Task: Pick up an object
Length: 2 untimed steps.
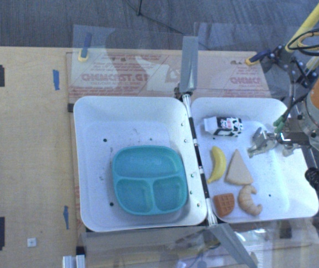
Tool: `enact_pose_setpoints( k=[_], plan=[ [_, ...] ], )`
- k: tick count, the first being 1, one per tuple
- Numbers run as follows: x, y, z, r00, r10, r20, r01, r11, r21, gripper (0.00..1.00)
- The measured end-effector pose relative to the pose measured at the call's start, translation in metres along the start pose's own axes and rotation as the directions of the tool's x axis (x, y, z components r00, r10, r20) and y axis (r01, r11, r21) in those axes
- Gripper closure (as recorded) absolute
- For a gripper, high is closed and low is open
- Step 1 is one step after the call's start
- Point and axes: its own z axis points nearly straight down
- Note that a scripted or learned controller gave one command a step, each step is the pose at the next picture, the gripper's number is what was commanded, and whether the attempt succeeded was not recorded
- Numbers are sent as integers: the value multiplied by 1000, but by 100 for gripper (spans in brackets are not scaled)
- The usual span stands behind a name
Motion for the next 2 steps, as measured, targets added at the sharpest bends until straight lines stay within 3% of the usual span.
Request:
enact_pose_setpoints(
  k=[1,2],
  plan=[
    [63,9,98,994,-113,-1,113,994,0,0],
    [36,46,98,998,-58,0,58,998,-1,0]
  ],
)
